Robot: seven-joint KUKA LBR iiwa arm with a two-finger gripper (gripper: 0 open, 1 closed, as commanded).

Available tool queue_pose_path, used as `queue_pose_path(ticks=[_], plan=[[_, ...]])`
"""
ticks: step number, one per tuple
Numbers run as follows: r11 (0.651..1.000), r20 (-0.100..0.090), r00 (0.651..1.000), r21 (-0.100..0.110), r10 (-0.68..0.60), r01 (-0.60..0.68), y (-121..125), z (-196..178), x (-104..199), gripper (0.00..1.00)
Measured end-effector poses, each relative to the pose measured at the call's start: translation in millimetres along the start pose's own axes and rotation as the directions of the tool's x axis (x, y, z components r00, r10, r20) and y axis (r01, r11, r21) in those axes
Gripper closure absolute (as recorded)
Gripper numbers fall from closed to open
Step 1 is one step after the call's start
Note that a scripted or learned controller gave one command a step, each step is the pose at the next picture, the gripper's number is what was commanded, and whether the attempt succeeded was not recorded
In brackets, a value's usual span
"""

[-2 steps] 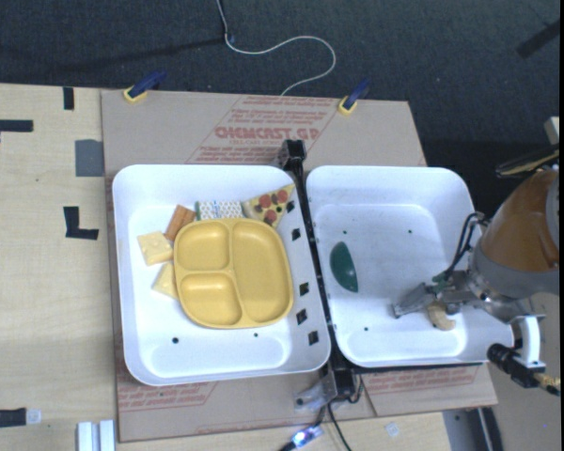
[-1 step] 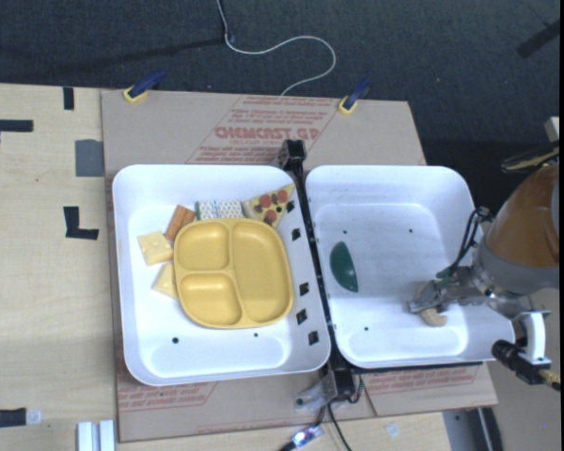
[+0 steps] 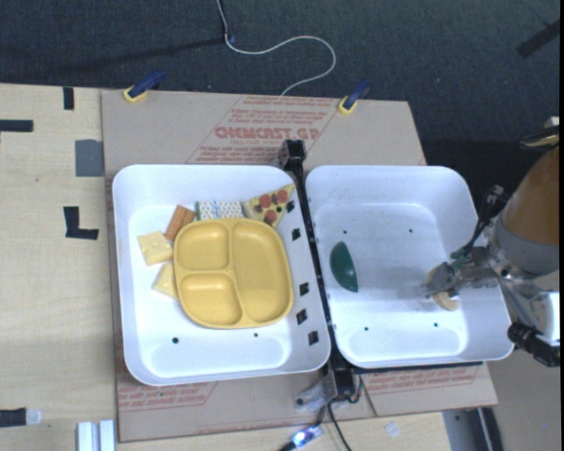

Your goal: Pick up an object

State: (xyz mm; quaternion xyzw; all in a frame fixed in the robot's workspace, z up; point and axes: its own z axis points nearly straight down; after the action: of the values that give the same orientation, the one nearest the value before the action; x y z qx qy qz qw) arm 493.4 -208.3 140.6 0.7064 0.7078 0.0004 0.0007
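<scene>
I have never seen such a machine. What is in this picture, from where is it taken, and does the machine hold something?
The picture comes from one camera fixed above a bench, looking down at a slant. On a cardboard sheet stand two shallow white bins side by side. The left bin holds a yellow divided plate that lies over several small flat pieces, some tan, one orange-brown, some patterned. The right bin holds a dark green object near its left wall. The machine is a robot arm, grey with an orange band, reaching in from the right. Its gripper is low at the right bin's right side. A small pale thing lies right by its tip, but the picture is too blurred to tell whether it is held.
</scene>
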Motion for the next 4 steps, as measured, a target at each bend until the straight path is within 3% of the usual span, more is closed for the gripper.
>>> queue_pose_path(ticks=[2, 4], plan=[[1.0, 0.0, 1.0, 0.001, 0.0, 0.0, 11, -85, -2, 1.0], [1.0, 0.0, 1.0, 0.003, -0.002, 0.002, 72, -80, 93, 1.0]])
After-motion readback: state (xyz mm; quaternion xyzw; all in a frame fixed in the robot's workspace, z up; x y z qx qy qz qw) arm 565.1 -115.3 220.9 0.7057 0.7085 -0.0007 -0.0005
